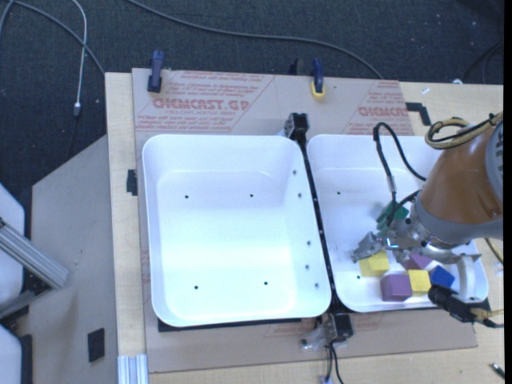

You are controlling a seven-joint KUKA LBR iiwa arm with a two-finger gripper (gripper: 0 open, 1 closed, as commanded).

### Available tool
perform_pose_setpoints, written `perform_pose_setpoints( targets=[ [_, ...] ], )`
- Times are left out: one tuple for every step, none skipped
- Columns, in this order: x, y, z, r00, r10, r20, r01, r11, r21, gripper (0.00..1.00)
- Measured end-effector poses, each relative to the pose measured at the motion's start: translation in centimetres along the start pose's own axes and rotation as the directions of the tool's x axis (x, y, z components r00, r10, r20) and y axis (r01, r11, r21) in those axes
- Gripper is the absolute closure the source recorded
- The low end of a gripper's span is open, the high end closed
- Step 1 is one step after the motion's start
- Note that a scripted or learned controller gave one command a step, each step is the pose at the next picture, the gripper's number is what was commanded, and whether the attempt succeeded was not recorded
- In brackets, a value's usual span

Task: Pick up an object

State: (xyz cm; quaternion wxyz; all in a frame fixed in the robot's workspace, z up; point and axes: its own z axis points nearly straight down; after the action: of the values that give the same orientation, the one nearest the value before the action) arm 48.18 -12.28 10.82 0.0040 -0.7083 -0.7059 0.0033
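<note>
The jaws (370, 250) sit low in the right bin (344, 174), touching the yellow block (373, 266); their opening cannot be told. Purple block (395, 286) lies just beside.

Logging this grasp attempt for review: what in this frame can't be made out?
- Gripper: fingers too small and blurred in the camera view to read their state.
- Yellow block: contact with the gripper unclear.
- Green object: partly hidden by the arm.
- Right bin: far side covered by the arm.
</note>
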Motion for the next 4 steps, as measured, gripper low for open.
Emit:
perform_pose_setpoints(
  targets=[
    [0.2, 0.3, -1.5, 1.000, -0.004, 0.001, 0.004, 1.000, -0.011, 1.00],
    [8.2, 7.3, -8.3, 1.000, -0.013, -0.001, 0.013, 1.000, -0.018, 1.00],
    [12.5, 5.2, -8.4, 1.000, -0.001, 0.001, 0.001, 1.000, -0.020, 1.00],
    [17.6, 10.6, -20.1, 1.000, -0.008, -0.002, 0.008, 1.000, -0.021, 1.00]
  ],
)
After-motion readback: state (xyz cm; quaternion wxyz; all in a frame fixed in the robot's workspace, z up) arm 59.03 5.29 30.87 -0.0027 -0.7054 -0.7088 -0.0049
